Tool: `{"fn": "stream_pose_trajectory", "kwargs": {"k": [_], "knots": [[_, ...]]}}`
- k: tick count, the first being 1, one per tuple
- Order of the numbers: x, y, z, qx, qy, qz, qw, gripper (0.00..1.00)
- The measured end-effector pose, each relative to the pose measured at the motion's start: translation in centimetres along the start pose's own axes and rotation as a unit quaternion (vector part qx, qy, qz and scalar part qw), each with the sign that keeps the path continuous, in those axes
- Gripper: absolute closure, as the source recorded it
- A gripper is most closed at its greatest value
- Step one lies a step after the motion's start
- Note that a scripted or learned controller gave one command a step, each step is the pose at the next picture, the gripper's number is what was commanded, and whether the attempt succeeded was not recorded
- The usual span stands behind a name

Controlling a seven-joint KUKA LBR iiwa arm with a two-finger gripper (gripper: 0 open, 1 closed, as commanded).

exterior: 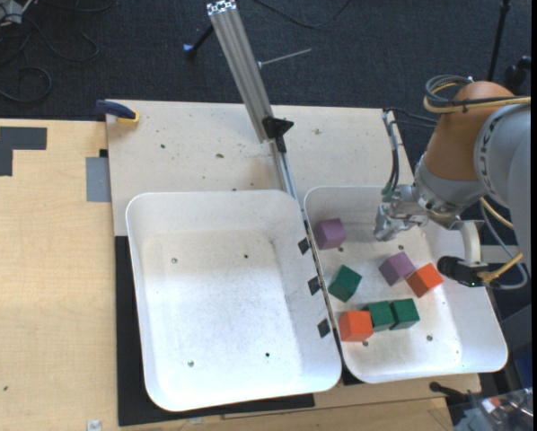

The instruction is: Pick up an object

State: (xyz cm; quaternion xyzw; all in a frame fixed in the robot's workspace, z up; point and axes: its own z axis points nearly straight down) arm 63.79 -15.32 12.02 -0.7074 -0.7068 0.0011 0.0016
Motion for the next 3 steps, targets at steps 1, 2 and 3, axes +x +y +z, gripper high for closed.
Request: {"fn": "stream_pose_trajectory", "kwargs": {"k": [1,2,3], "knots": [[-0.3,-0.5,-4.4,-0.003,-0.001,0.001,1.0000,1.00],[-0.4,-0.1,-8.8,-0.003,-0.001,-0.001,1.0000,1.00],[-0.6,0.0,-14.1,-0.004,-0.001,-0.001,1.0000,1.00]]}}
